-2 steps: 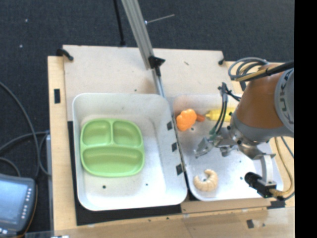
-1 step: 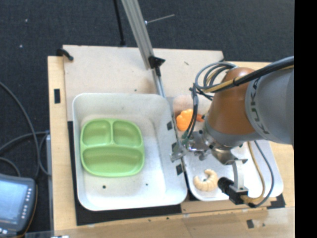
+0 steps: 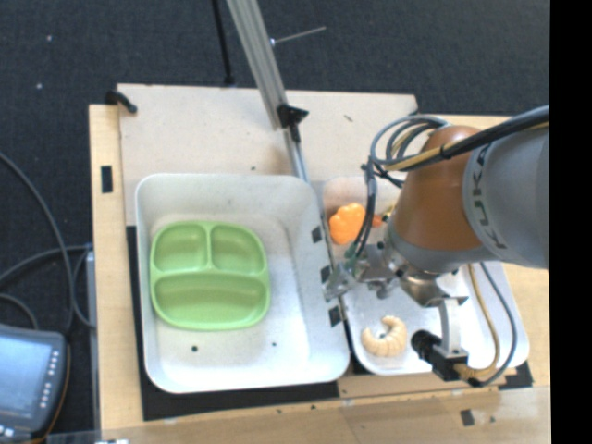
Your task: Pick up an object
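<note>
An orange rounded object (image 3: 347, 222) lies near the far left corner of the right bin (image 3: 514, 339). A pale curled object, like a croissant (image 3: 384, 337), rests near the front left of that same bin. My gripper (image 3: 368, 276) hangs low over the right bin's left side, between the two objects, beneath the arm's orange band. The wrist hides its fingers from the camera. Nothing shows held in it.
The left bin (image 3: 185, 197) holds a green divided plate (image 3: 210, 275). A slanted metal pole (image 3: 264, 58) rises behind the bins. The arm's bulk and its cables (image 3: 398, 146) cover most of the right bin.
</note>
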`<action>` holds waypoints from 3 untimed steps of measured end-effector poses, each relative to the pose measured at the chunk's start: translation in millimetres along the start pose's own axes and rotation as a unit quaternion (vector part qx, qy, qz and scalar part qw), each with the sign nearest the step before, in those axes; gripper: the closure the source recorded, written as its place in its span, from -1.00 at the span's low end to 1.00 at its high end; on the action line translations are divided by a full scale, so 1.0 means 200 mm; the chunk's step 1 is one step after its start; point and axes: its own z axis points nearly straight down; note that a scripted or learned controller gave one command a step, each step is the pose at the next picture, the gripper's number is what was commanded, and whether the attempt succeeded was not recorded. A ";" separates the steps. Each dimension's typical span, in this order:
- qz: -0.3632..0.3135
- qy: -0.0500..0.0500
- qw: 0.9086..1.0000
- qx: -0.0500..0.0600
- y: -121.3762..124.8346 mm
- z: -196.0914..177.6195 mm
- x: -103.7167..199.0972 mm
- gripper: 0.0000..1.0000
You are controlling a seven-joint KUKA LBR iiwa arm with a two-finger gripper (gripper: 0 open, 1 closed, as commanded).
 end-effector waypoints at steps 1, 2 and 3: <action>-0.002 0.000 1.000 0.000 0.10 0.00 -0.02 -1.00; -0.004 0.001 1.000 0.001 0.00 0.00 0.22 -1.00; -0.001 -0.001 1.000 -0.001 0.54 0.00 -0.02 -1.00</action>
